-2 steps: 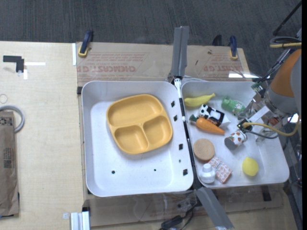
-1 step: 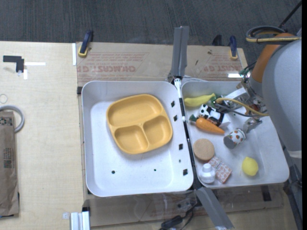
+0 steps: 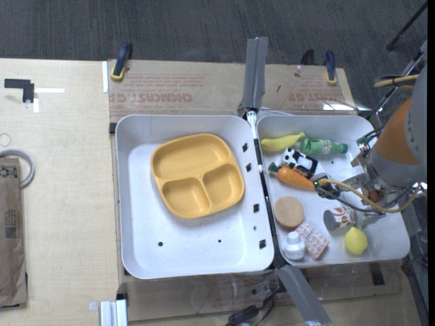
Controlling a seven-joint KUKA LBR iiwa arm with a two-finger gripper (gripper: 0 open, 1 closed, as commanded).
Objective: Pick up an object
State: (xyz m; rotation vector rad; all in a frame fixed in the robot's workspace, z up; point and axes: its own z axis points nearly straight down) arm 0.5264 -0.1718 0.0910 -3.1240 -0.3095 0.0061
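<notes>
Two shallow white bins sit side by side on the counter (image 3: pixel 54 182), w/ a yellow divided plate (image 3: pixel 197 175) lying flat in the left bin (image 3: pixel 136 250). The right bin (image 3: pixel 394 240), just right of the plate's bin, carries the clutter: a banana (image 3: pixel 281 142) & a green bottle (image 3: pixel 323 146) at the far end, well right of the plate; a black-and-white cow toy (image 3: pixel 299 160) below the banana, touching a carrot (image 3: pixel 296 177); a tan round disc (image 3: pixel 289 211) lower down, near the bin divider closest to the plate. Further toward the near end, a small white bottle (image 3: pixel 293 244) sits beside a red-and-white packet (image 3: pixel 313 240); a lemon (image 3: pixel 355 240) lies farthest right of the plate, just below a small printed can (image 3: pixel 338 218). The grey arm w/ orange band (image 3: pixel 397 138) reaches in from the far side of the right bin, opposite the plate. Its gripper (image 3: pixel 353 192) hangs among cables above the can & just right of the carrot; whether it's apart or together can't be told, & nothing is seen clamped in it.
</notes>
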